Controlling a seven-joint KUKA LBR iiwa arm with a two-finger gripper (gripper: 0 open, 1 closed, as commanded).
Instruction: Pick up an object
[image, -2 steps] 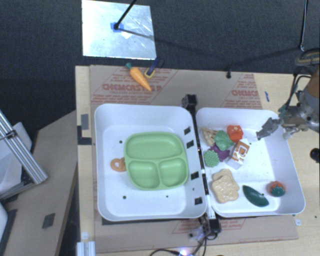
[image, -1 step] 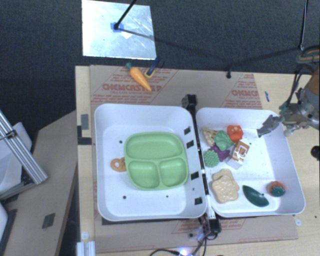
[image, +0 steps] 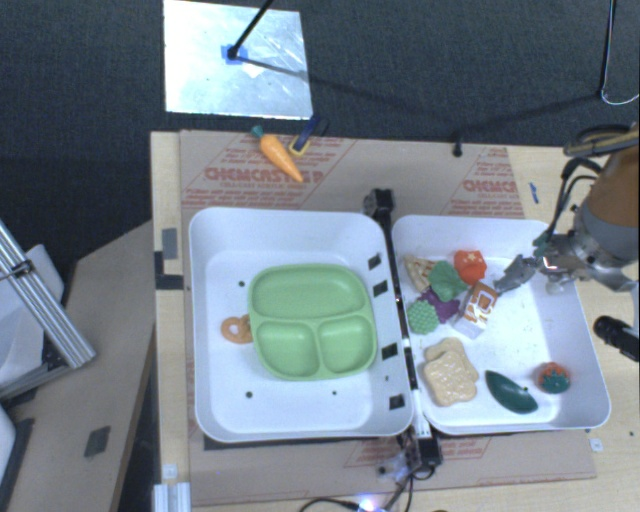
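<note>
The right bin (image: 575, 330) holds several toy foods: a red-orange piece (image: 470, 265), a green lump (image: 446, 281) over purple grapes (image: 436, 299), a round green waffle-like piece (image: 422, 317), a small white and orange box (image: 478, 306), a tan toast slice (image: 449, 371), a dark green leaf shape (image: 512, 392) and a small orange and green ball (image: 552, 377). My gripper (image: 520, 271) hangs over the right bin's upper right part, just right of the box and the red-orange piece. Nothing is visibly held in it.
The left bin (image: 215, 260) contains a green divided plate (image: 310, 320) and a small pretzel (image: 237, 329) beside it. A toy carrot (image: 280, 157) lies on the cardboard behind the bins. A black divider (image: 393, 300) runs between the bins. A foil sheet (image: 238, 60) lies at the back.
</note>
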